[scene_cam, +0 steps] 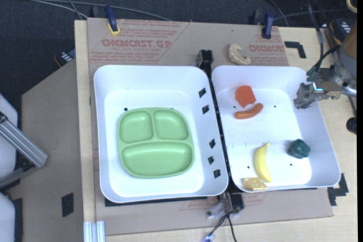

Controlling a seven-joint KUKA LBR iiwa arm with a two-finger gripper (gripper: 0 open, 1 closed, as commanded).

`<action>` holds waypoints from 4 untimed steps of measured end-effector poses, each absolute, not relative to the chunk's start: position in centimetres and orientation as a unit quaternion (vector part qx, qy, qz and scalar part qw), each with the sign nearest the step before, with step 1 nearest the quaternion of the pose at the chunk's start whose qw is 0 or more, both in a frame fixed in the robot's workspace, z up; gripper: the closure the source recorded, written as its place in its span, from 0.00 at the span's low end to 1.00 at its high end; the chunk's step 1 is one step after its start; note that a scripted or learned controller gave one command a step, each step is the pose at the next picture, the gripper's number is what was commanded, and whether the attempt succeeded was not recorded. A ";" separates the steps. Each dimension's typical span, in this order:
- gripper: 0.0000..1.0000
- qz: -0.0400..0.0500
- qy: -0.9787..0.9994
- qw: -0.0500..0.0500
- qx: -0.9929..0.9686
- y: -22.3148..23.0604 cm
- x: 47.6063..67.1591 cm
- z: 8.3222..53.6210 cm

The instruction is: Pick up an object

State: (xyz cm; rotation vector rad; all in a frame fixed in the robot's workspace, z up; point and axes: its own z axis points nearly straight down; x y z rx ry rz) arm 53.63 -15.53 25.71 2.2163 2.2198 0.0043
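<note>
The arm enters from the right, its hand [307, 96] poised over the right edge of the right bin [317, 139]; finger state cannot be determined. Within that bin lie an orange block [244, 95], sausage [248, 112], banana [262, 161] and dark green item [298, 148], all apart from the hand.

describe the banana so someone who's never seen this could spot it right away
Look in the right bin, near its front edge. The banana lies there, between a dark green lump and a flat yellow piece. It is the one curved, bright yellow thing.
</note>
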 end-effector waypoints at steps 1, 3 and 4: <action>1.00 0.000 0.709 -0.002 0.705 -10.2 54.2 24.1; 1.00 0.000 0.709 -0.002 0.705 2.0 55.0 22.6; 1.00 0.000 0.709 0.000 0.705 7.5 55.9 21.6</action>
